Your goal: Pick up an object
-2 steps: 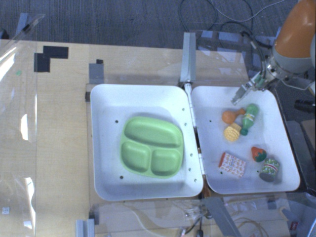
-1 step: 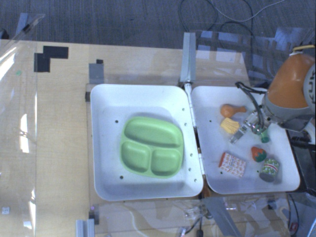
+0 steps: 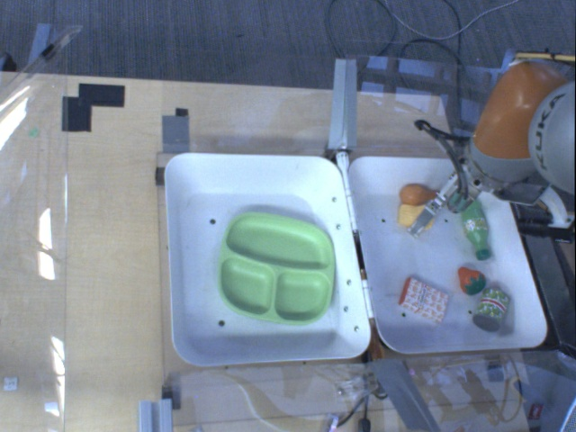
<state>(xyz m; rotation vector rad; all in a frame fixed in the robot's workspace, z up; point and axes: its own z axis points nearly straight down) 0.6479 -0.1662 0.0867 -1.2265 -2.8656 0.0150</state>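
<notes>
1. Camera view: two shallow white bins sit side by side on the pale wooden table (image 3: 99,241). The left white bin (image 3: 193,196) holds a green plastic tray with three compartments (image 3: 276,266), in the middle of the frame.
2. The right white bin (image 3: 378,241) holds the loose things: a round orange fruit-like piece (image 3: 415,193) touching a yellow block (image 3: 411,214) at upper centre, a green plastic bottle (image 3: 476,229) just right of them, and a red-and-white patterned flat packet (image 3: 424,300), a small red and green round piece (image 3: 471,280) and a small green-patterned can (image 3: 491,306) along the lower part.
3. The grey end effector (image 3: 423,224) hangs low over the yellow block's right edge, just beside the orange piece. I cannot tell how wide it stands, and nothing is visibly gripped.
4. Judged step: the descent onto a target, probably the yellow block. The next move calls for closing squarely on it without nudging the orange piece.
5. The block looks squat, with no clear long axis; the nearby bottle lies lengthwise top-to-bottom in the frame, its neck toward the top.
</notes>
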